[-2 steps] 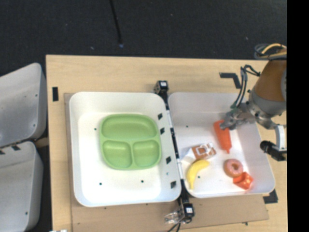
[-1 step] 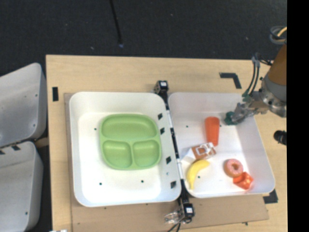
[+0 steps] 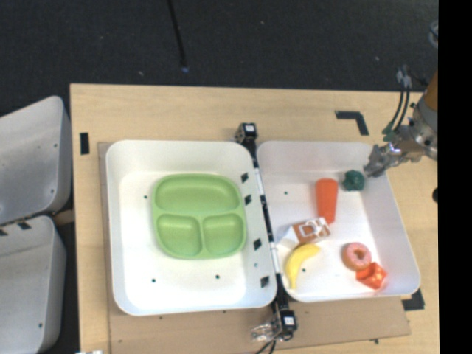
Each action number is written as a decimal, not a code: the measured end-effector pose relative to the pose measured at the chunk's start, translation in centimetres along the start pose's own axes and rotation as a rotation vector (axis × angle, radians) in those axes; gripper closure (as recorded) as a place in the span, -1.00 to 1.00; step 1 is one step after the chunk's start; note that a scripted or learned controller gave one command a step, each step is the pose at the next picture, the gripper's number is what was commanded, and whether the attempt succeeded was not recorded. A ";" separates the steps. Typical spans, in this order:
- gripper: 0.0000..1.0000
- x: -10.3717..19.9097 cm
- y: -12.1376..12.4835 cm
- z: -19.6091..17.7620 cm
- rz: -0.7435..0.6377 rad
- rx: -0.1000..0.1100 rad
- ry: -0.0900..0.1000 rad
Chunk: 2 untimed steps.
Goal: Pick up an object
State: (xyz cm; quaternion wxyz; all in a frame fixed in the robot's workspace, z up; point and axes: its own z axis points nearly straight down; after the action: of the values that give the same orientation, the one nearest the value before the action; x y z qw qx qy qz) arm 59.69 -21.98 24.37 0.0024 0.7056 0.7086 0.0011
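Observation:
The right bin (image 3: pixel 295 161) holds several toy foods. An orange carrot (image 3: pixel 327 199) lies near its middle, with a small dark green piece (image 3: pixel 355 180) to its upper right. A brown and white packet (image 3: pixel 310 231) sits above a yellow banana (image 3: pixel 301 261). A pink donut (image 3: pixel 357 254) and a red piece (image 3: pixel 372 275) lie at the front right. My gripper (image 3: pixel 377 162) hangs over the bin's far right rim, just right of and above the green piece, with nothing seen in it.
The left bin (image 3: pixel 125 198) carries a green three-compartment plate (image 3: pixel 198 215). Black clips (image 3: pixel 259 220) run along the seam between the bins. White chair-like shapes (image 3: pixel 29 168) stand off the bench's left side. The arm (image 3: pixel 420 124) enters at the right edge.

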 end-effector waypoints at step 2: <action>1.00 4.3 -0.7 -5.5 -0.001 0.004 0.001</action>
State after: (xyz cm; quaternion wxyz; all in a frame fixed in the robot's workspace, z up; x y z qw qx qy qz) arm 58.97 -17.69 29.90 0.0006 0.7053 0.7089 0.0001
